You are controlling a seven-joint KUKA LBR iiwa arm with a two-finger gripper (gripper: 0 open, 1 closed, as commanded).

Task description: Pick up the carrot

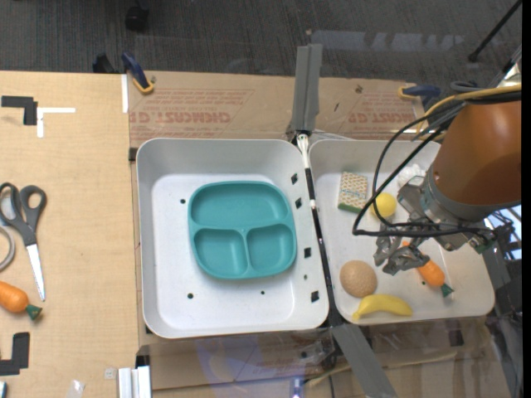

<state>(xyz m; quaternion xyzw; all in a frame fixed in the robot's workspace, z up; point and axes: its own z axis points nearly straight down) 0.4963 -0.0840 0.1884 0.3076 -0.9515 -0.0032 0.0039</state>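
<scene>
An orange carrot point(431, 273) with a green stub lies in the right white bin point(465, 307), near its front right corner. My gripper point(403, 259) hangs low over that bin, right beside the carrot's left end, and partly covers it. The arm's orange band and grey wrist point(481, 160) sit above it and hide the bin's back right part. A second carrot point(13, 298) lies on the wooden bench at the far left, outside both bins.
The right bin also holds a brown egg-shaped thing point(358, 278), a banana point(382, 307), a yellow lemon point(385, 205) and a speckled sponge point(353, 191). A teal divided plate point(242, 228) sits in the left bin point(158, 247). Scissors point(25, 222) lie on the bench.
</scene>
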